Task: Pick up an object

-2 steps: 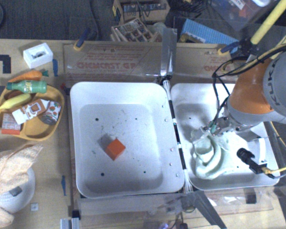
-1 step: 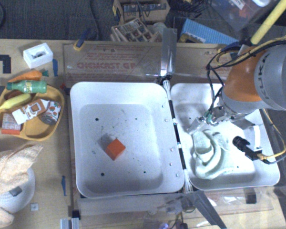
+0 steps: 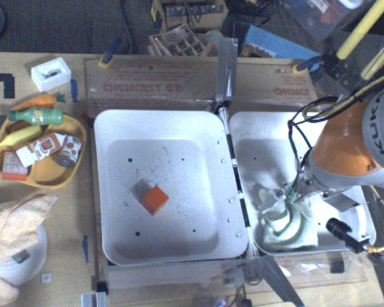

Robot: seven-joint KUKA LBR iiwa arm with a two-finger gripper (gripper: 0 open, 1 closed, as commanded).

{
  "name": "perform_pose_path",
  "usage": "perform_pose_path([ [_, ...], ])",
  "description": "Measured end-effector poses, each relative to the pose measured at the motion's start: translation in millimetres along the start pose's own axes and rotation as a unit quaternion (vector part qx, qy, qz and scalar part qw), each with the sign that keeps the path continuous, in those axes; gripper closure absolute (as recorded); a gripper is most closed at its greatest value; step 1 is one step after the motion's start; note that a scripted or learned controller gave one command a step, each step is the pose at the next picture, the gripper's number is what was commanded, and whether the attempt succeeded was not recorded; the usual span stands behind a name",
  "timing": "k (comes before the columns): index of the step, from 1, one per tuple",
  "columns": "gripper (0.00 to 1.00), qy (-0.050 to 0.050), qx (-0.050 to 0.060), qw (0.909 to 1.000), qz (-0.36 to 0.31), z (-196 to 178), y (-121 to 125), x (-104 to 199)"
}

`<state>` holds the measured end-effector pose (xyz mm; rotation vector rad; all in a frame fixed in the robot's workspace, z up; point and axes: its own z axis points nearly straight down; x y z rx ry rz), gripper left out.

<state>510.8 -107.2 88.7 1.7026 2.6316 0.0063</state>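
Pale cloth [image 3: 288, 226] lies bunched in the right bin [image 3: 256, 133], directly beneath the gripper [image 3: 288, 196]; whether it is open, I cannot tell. Orange cube [image 3: 156, 199] sits well left.

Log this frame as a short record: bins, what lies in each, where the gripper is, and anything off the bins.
left bin: one orange block, near the middle
right bin: a pale cloth at the near end
arm: reaching in from the right, over the right bin
gripper: low over the cloth; grasp cannot be told
yellow bowl: left of the bins, holding a green bottle, a banana and small packets
white box: on the bench behind the bowl
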Motion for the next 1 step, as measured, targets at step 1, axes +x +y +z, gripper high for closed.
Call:
perform_pose_path([
  [1,1.00,-0.002,-0.003,1.0000,0.002,-11.2,1.1,-2.0],
])
